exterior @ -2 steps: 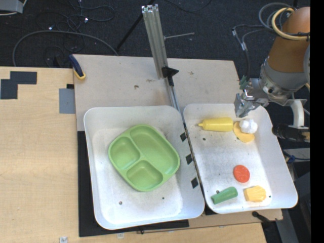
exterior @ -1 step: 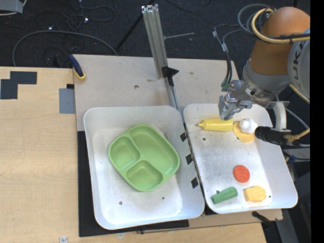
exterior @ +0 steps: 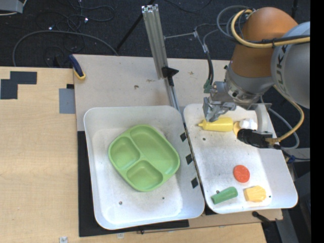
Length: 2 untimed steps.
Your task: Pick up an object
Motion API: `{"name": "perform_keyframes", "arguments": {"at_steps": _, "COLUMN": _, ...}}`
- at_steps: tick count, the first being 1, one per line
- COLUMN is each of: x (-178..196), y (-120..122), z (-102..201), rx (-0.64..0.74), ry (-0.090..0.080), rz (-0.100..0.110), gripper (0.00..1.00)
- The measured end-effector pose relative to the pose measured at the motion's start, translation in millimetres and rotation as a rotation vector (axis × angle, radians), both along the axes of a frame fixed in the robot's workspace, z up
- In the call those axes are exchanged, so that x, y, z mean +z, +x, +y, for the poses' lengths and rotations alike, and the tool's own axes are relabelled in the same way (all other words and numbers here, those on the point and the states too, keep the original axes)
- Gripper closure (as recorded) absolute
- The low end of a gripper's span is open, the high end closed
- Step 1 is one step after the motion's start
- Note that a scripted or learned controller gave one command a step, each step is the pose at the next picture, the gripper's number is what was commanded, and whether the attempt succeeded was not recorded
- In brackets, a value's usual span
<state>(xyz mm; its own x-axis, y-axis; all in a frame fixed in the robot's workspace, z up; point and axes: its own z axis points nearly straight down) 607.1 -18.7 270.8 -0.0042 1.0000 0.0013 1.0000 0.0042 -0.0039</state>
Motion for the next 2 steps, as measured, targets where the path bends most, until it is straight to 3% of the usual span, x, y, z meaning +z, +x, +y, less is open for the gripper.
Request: {"name": "perform_keyframes", "arguments": {"at_steps": 2, "x": -34.9, "y": -23.7, "z": 94.6, "rx": 0.0, "ry": -0.001, "rz": 0.002, "gripper": 1.0}}
